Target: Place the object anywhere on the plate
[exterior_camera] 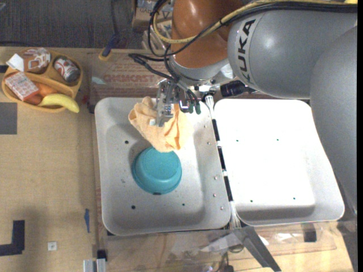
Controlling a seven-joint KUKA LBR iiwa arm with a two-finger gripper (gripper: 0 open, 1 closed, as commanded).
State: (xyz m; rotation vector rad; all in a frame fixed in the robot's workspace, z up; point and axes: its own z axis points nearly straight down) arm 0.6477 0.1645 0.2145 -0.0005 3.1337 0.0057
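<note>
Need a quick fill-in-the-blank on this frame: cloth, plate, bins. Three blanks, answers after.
1. The yellow cloth hangs from the gripper above the ____ bin.
2. The plate in that bin is ____ in colour.
3. The cloth's lower edge overlaps the plate's ____ rim in the camera view.

Answers: left; teal; upper

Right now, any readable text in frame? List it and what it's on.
"KUKA" on the grey arm, first letter partly cut off.
Faint red print on the cardboard strip behind the left bin: too blurred to read.
Packets in the yellow tray, top left: print too small to read.
</note>
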